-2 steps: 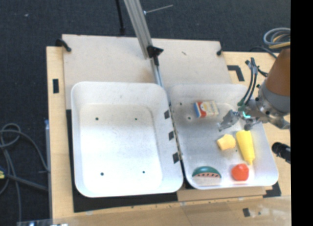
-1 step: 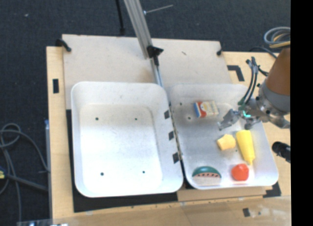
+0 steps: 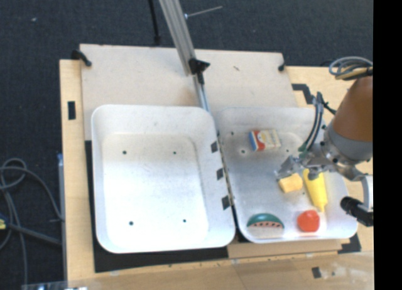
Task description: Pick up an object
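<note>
claw [image 3: 301,168] sits low in right bin [image 3: 251,125] over yellow block [image 3: 290,184] and yellow bottle [image 3: 316,189], likely lining up a grab on either since they touch, can't tell finger state, nothing visibly held

White bins [image 3: 113,125]; yellow block [image 3: 289,184]; yellow bottle [image 3: 316,189]; red-orange ball [image 3: 308,221]; green-red watermelon slice [image 3: 264,223].

Yellow block [image 3: 290,184], yellow bottle [image 3: 316,190], red ball [image 3: 308,221], watermelon slice [image 3: 265,223], small carton [image 3: 264,139] in right bin [image 3: 251,176].
</note>
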